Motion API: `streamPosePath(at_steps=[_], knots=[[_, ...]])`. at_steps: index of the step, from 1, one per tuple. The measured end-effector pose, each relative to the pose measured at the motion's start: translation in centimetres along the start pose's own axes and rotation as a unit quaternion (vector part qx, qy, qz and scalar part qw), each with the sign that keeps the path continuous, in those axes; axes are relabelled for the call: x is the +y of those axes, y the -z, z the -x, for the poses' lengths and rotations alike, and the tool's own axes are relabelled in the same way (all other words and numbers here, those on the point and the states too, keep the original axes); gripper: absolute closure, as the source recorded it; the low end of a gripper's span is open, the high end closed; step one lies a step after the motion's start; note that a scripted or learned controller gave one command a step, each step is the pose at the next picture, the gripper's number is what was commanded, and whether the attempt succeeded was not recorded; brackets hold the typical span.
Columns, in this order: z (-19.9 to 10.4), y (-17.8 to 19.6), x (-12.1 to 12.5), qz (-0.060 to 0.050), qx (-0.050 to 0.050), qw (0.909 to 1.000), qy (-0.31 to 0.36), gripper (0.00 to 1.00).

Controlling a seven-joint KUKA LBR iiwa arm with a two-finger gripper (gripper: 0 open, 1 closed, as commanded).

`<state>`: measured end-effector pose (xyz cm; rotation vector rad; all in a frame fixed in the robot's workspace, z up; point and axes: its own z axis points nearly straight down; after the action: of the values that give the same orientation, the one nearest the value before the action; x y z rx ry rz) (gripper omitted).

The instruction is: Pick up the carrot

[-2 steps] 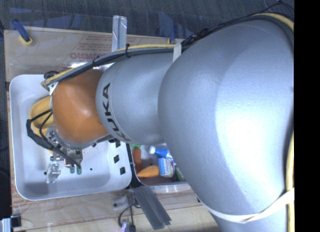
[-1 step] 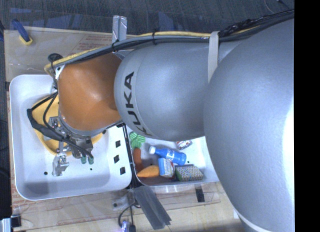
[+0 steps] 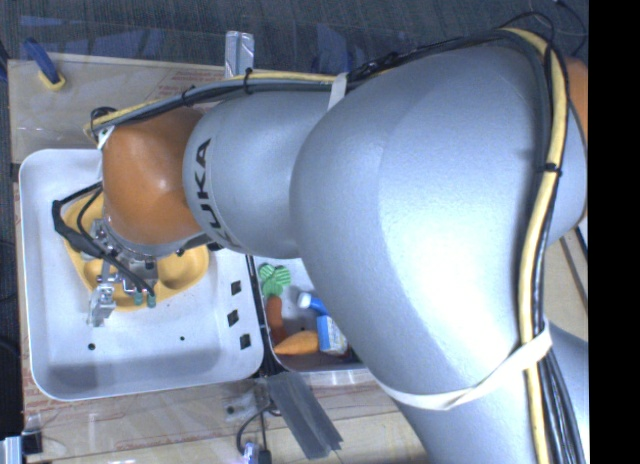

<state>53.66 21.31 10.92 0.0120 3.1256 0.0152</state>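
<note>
Robot lab: KUKA arm (image 3: 400, 202), white bins (image 3: 40, 252).

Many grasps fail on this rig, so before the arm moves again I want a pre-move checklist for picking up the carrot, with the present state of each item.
1. Carrot located: ok. An orange carrot lies in the right bin, partly behind the arm.
2. Gripper over the carrot: not ok. The gripper is over the left bin.
3. Carrot between the fingers: not ok. It lies apart from the gripper.
4. Room around the carrot: not ok. A blue object and a green object sit close by.
5. Finger opening: cannot tell.
</note>
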Motion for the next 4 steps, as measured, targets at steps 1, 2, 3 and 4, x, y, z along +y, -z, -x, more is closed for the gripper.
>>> streamPosePath(at_steps=[1, 2, 3, 4], knots=[[-0.1, 0.5, -0.3, -0.003, 0.004, 1.0, 0.0, 1.0], [2.7, 11.1, 0.7, -0.003, 0.006, 0.9944, 0.106, 1.0], [2.8, 12.1, 0.9, -0.003, 0.003, 0.9942, 0.108, 1.0], [3.0, 13.0, 1.0, -0.002, 0.0, 0.994, 0.11, 1.0]])
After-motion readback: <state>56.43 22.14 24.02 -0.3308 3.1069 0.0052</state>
